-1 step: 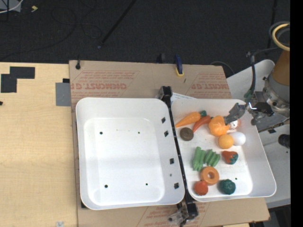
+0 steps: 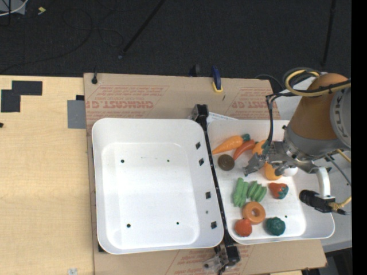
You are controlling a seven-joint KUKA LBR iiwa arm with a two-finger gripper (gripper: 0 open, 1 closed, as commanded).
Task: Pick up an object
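The bench (image 2: 40, 171) was pale wood-grain board, with a sheet of brown printed cardboard (image 2: 149, 96) laid flat under two shallow white plastic bins with rounded corners. The left bin (image 2: 114, 239) had a smooth, glossy floor marked by a few small dark dots. The right bin (image 2: 321, 231) held a cluster of small toy foods.

An orange carrot (image 2: 228, 144), tapered to a point and with a green tip, lay near the bin's upper left, just beside a slimmer red-orange pepper (image 2: 243, 149). Below them sat a round, dull brown ball (image 2: 226, 162). A ribbed green bundle of pods (image 2: 246, 191) lay in the middle. Nearer the front edge were an orange ring-shaped doughnut (image 2: 253, 212), a small red tomato (image 2: 243, 227) and a bumpy dark teal lump (image 2: 275, 226). A red strawberry-like piece (image 2: 279, 191) lay to the right of the green pods.

The arm (image 2: 315, 119), its orange band smooth and rounded, reached over the right bin. Its metal tool (image 2: 265, 166) hung low above the toys, just beside a rounded orange piece (image 2: 272, 172); whether the tool was spread or pressed together could not be told.
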